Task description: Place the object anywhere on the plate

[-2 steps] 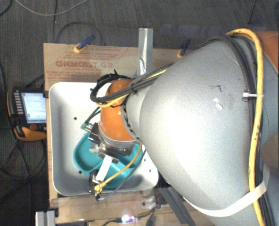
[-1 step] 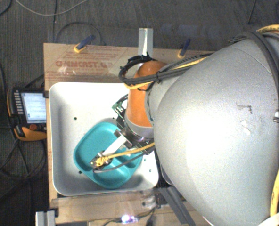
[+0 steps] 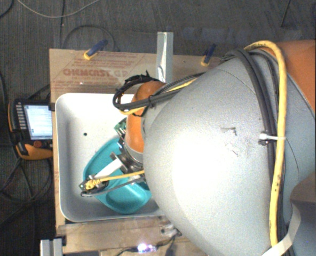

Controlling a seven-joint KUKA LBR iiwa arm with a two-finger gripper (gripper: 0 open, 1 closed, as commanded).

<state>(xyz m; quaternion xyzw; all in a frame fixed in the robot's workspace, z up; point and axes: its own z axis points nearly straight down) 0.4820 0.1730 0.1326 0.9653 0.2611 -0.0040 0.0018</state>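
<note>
Gripper: the gripper (image 3: 118, 167) at the end of the grey arm (image 3: 227, 153) hangs low over the left bin; its own body hides the tip, so whether it is wide, narrow or holding anything cannot be told.
Plate: the teal plate (image 3: 123, 199) lies in the near part of the white bin (image 3: 67, 143), directly beneath the gripper and partly covered by it.
Object: nothing can be made out between gripper and plate; a small green patch (image 3: 119, 127) at the edge of the orange band (image 3: 136, 129) is too small to identify.
Orientation: the plate's visible part is a curved crescent running from upper left to lower right in the camera view, with a raised rim; the rest of its outline is hidden under the arm, so no true long axis can be read.
Surface: the bin sits on a brown board (image 3: 94, 71) printed with red lettering, held by blue-and-yellow clamps (image 3: 94, 49) at its far edge.
Room: grey carpet (image 3: 40, 31) strewn with dark cables; an orange-cased handheld unit (image 3: 32, 122) with a lit screen lies just left of the bin.
</note>
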